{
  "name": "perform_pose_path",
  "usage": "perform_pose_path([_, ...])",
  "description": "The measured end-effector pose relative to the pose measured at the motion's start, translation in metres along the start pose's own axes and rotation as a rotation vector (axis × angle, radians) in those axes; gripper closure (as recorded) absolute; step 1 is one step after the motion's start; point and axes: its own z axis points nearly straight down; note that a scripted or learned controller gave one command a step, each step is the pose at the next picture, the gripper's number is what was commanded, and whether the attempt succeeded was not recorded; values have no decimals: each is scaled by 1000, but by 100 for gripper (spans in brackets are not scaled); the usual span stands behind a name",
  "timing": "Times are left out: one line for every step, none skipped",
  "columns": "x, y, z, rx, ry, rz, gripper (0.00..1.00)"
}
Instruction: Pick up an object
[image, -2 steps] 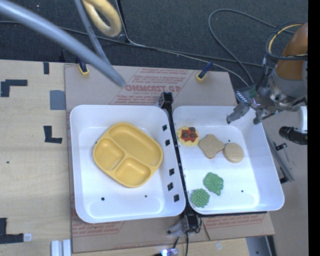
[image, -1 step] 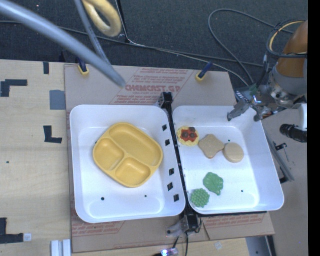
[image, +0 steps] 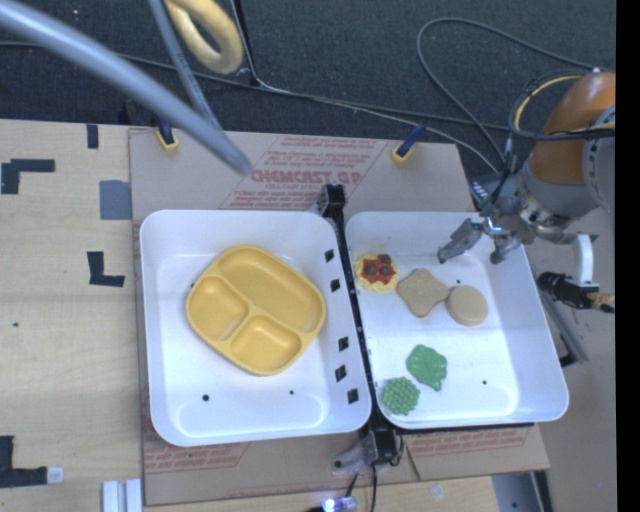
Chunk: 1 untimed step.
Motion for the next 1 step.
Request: perform_pose_path([2, 0, 67, 1, 0, 0, 0])
